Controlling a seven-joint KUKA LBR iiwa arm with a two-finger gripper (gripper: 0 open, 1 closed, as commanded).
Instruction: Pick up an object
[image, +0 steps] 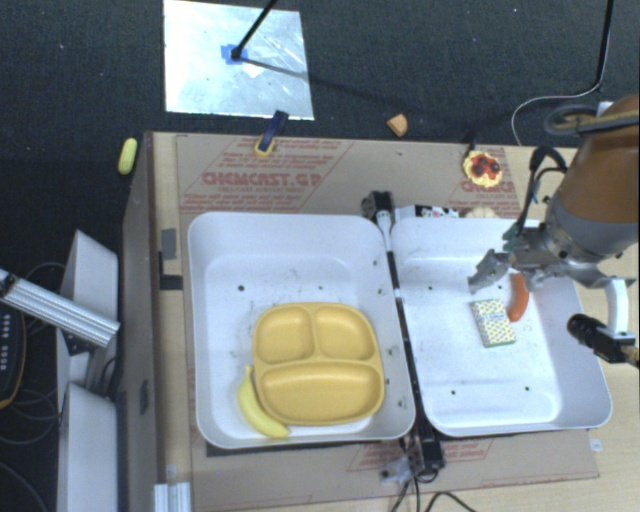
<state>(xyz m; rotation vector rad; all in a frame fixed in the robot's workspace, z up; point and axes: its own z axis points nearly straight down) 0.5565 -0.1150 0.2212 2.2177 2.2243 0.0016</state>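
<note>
- Arm enters from the right, grey body with orange band, wrist angled down and leftward over the right bin.
- Tool sits low above the upper part of the right bin; whether it is spread or closed cannot be told from this angle, and nothing is seen between its tips.
- Orange sausage-shaped object lies in the right bin just right of the tool, apart from it.
- Small patterned box lies flat just below the tool, beside the orange object.
- Left bin holds a yellow divided tray with a banana touching its lower-left edge.
- Writing: red print on the cardboard sheet under the bins reads "CHEMCAST GP", seen upside down.
- Round fruit-patterned item rests on the cardboard behind the right bin.
</note>
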